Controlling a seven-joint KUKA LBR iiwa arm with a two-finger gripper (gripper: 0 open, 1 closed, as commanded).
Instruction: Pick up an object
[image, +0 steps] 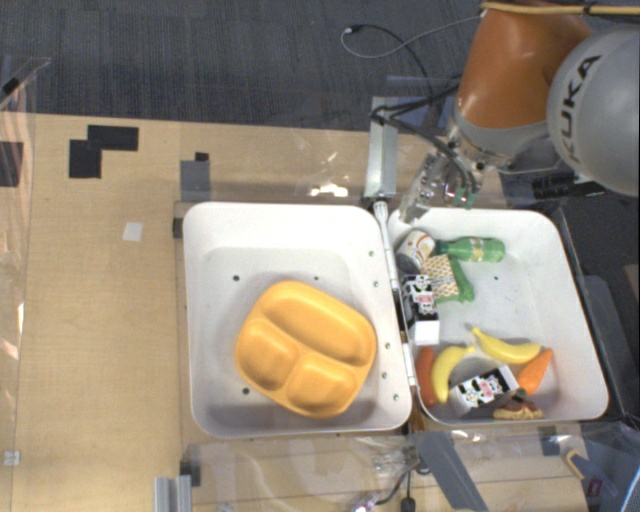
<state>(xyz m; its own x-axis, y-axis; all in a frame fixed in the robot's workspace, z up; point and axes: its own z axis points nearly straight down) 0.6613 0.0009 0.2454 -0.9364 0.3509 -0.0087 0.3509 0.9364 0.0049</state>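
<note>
You are looking at a robotics lab: a grey and orange KUKA arm (560, 70) reaches over a wooden bench (100, 330) with two white bins (200, 300), clear guard panels along its left edge, and cables (400, 45) over dark carpet.

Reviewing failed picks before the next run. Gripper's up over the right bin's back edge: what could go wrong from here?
1. The gripper sits near the right bin rim and the divider; a straight descent may clip them.
2. The banana, second banana and carrot are packed together, so fingers may wedge or grab two.
3. The green bottle lies on its side and could roll away.
</note>
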